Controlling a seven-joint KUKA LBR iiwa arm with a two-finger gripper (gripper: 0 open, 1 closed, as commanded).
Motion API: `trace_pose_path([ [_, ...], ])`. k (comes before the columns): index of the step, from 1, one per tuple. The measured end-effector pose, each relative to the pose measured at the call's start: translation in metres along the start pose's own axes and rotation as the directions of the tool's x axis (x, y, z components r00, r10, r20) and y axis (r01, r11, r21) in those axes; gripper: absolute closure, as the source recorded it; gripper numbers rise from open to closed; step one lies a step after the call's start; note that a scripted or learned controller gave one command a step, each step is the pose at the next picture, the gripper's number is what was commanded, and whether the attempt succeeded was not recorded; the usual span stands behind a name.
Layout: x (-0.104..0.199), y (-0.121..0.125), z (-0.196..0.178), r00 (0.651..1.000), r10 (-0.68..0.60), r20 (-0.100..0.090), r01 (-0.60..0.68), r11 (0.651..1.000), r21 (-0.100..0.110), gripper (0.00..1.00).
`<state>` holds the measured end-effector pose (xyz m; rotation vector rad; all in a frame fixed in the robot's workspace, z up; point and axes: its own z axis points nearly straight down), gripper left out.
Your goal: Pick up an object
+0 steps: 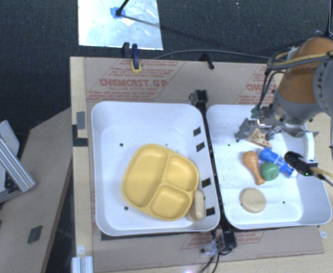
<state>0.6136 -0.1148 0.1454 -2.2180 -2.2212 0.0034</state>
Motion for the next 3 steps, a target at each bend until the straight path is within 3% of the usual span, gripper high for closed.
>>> trace_pose_path([
  [1,-0.009,0.000,0.058,1.000,0.001,0.000,-0.001,1.000,0.000,0.00],
  [2,-0.008,0.001,0.060,1.000,0.000,0.000,0.000,1.000,-0.004,0.00],
  [3,-0.009,0.002,0.049,1.000,0.000,0.001,0.000,1.000,-0.008,1.00],
])
